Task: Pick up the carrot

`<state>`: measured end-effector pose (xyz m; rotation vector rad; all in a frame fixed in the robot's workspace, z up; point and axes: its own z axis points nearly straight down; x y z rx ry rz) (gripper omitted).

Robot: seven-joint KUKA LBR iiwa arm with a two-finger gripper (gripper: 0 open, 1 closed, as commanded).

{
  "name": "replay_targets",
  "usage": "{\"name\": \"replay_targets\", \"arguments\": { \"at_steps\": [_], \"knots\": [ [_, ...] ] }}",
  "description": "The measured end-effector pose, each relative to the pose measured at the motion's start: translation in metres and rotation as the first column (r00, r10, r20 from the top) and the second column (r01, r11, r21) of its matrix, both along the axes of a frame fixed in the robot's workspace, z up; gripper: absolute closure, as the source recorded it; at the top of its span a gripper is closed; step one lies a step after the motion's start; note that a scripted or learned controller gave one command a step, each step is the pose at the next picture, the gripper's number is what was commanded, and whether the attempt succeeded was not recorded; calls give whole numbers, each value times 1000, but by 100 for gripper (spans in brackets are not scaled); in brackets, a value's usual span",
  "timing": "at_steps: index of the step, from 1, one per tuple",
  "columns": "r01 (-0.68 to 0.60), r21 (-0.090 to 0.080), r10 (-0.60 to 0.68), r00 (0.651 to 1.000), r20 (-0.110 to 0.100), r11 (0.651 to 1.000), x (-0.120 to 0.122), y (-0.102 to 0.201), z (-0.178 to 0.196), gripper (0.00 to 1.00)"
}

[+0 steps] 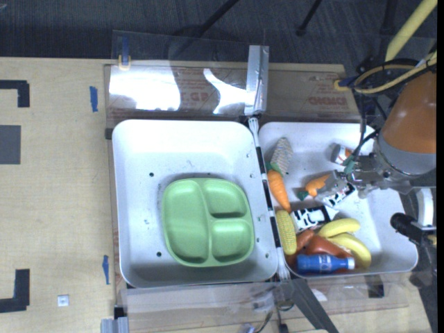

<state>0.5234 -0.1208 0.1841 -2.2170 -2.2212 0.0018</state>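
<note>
I see two white bins side by side on a wooden bench. The left bin (pixel 132 186) holds a green divided plate (pixel 207 220). The right bin (pixel 395 252) is cluttered. The carrot (pixel 279 189) lies along that bin's left wall, its green top pointing to the far side, with a corn cob (pixel 285 232) just near of it. Toward the near edge sit two bananas (pixel 345 236) and a blue bottle (pixel 322 263). The gripper (pixel 341 181) hangs over the middle of the right bin, right of the carrot and apart from it. A small orange item (pixel 318 184) sits beside the tip. I cannot tell how the gripper is set.
</note>
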Motion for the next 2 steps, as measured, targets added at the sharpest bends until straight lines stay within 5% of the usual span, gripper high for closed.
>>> {"name": "replay_targets", "arguments": {
  "at_steps": [1, 2],
  "knots": [
    [-36, -2, 36, 999, 5, 999, 64, 22, -56, 0],
    [-94, -1, 94, 996, 7, 996, 46, -4, -98, 0]
  ]
}}
